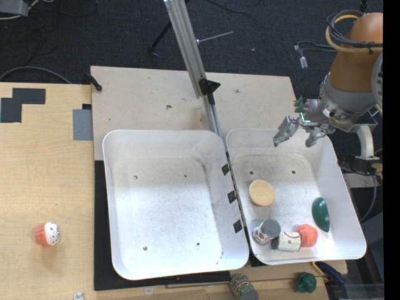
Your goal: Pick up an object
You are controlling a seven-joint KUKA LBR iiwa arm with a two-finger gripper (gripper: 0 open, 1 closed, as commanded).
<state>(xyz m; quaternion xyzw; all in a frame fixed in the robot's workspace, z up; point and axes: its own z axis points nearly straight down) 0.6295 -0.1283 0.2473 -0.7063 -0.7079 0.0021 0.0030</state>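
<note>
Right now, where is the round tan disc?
The round tan disc lies in the right white bin, near its middle, up-left of the dark green object.

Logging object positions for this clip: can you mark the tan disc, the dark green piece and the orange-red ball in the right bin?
tan disc (pixel 262 192), camera view, centre of its flat top
dark green piece (pixel 320 213), camera view, middle of its body
orange-red ball (pixel 307 235), camera view, centre of its rounded top

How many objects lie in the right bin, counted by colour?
Tan disc: 1
Dark green object: 1
Orange-red object: 1
Grey object: 1
White and yellow object: 1
Total in the right bin: 5
</note>
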